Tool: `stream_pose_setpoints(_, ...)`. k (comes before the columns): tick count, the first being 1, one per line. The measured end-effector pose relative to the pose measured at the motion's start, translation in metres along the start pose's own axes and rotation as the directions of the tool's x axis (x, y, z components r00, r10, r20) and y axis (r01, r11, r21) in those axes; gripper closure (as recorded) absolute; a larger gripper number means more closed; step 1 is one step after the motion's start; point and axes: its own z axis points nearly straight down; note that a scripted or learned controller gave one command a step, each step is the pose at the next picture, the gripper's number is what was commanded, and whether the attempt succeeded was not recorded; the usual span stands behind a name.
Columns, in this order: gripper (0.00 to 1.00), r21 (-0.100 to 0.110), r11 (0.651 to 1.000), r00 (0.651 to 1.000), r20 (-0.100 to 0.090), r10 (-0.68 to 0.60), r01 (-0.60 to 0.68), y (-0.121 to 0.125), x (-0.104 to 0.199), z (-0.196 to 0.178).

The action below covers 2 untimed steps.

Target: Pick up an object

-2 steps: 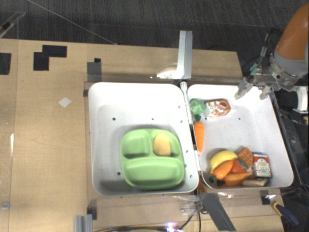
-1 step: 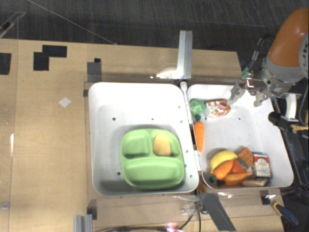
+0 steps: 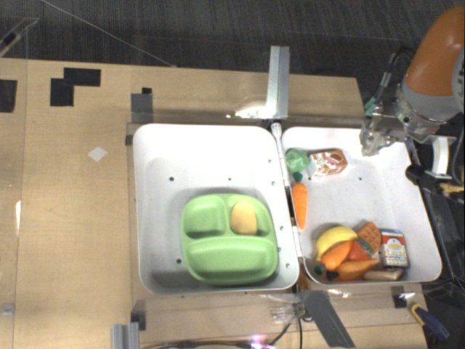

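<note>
The right bin (image 3: 407, 195) holds a toy carrot (image 3: 298, 203) along its left wall, a green leafy piece (image 3: 296, 162) above it and a small printed packet (image 3: 328, 162) beside that. A heap of toy food lies at the bin's front: a yellow banana (image 3: 335, 237), orange pieces (image 3: 347, 257) and a small carton (image 3: 393, 249). My gripper (image 3: 372, 142) hangs over the bin's back right corner, apart from every object, with nothing seen held in it.
The left bin (image 3: 160, 173) carries a green divided tray (image 3: 229, 249) with a yellow lemon-like fruit (image 3: 245, 217) in its upper right compartment. A metal post (image 3: 278, 86) stands behind the divider between the bins. Cables run along the right side.
</note>
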Motion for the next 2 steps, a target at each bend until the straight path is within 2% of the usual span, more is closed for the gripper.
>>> stream_pose_setpoints(1,0.00,0.000,1.000,1.000,0.000,0.000,0.000,0.000,0.000,0.000)
stream_pose_setpoints(2,0.00,0.002,0.998,0.998,0.001,0.057,-0.057,-0.053,-0.028,0.058)
